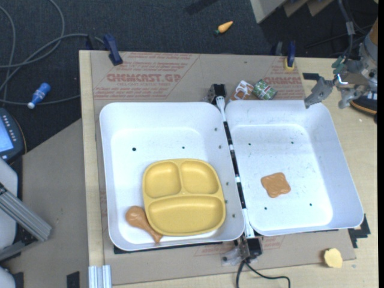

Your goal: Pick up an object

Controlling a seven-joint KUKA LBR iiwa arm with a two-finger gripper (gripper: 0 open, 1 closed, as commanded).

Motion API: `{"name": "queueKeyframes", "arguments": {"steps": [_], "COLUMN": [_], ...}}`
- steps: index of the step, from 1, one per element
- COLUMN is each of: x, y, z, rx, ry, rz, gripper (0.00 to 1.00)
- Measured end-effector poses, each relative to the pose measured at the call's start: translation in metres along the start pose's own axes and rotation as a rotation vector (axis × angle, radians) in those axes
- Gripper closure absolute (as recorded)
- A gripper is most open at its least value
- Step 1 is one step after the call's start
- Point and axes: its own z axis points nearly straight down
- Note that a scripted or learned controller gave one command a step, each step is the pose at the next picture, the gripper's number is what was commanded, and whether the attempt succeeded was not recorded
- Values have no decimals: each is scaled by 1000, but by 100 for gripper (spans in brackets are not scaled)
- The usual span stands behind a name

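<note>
the pincer (329, 93) is hovering over the far right corner of the right-hand shallow white plastic bin (312, 122), near its rim; its two grey fingers are standing spread apart with nothing between them. the nearest candidate for pickup is the flat brown toast-shaped toy piece (276, 185), which is lying alone on the floor of the right bin, well apart from the pincer and clear of every wall. the left-hand white bin (120, 137) is holding a yellow three-compartment plastic plate (183, 197) with a tan drumstick-shaped toy (141, 220) touching its near-left edge.

recommended procedure: centre the spread fingers directly above the brown piece, align them across its narrower span, then descend vertically until the tips are almost meeting the bin floor. the piece appears thin, so a shallow closure is likely to slip over it. close fully before lifting. the plate appears too wide for a flat grasp.
</note>
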Motion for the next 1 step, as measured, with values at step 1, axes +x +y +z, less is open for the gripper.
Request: {"name": "queueKeyframes", "arguments": {"steps": [1], "x": [1], "y": [-66], "z": [75], "rx": [10], "ry": [4], "rz": [2], "gripper": [0]}}
